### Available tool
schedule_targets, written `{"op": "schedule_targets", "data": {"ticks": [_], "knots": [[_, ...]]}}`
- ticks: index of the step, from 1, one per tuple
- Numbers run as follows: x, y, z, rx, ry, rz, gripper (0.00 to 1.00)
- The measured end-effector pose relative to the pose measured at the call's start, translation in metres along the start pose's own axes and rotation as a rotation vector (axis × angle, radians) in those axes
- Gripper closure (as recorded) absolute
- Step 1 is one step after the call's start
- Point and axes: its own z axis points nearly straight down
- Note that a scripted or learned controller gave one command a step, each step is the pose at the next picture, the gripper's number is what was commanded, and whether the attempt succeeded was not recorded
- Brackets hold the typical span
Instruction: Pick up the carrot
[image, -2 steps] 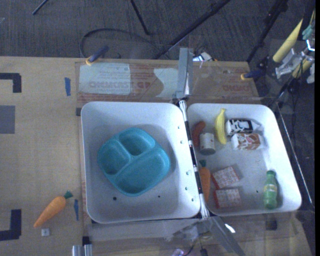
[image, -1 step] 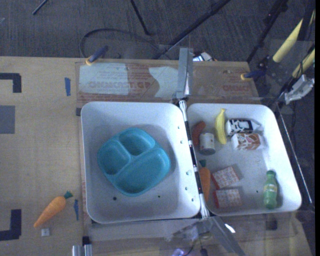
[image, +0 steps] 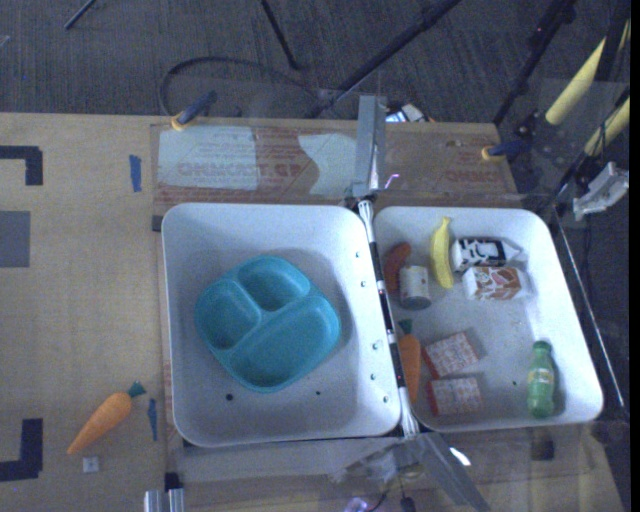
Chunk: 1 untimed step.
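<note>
An orange carrot (image: 410, 366) with a green top lies in the right bin (image: 570, 300), lengthwise against its left wall, just below a grey can (image: 414, 286). A second carrot (image: 99, 421) lies on the wooden bench outside the bins, near the front left corner of the left bin (image: 190, 400), with its green top pointing up and right.
A teal divided plate (image: 267, 321) sits in the left bin. The right bin also holds a banana (image: 441, 252), a reddish-brown item (image: 396, 258), two small cartons (image: 487, 266), two red boxes (image: 454, 372) and a green bottle (image: 540, 378).
</note>
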Motion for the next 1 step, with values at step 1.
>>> {"op": "schedule_targets", "data": {"ticks": [1], "knots": [[-0.0113,-0.0725,0.0130,-0.001,0.000,0.048,0.00]]}}
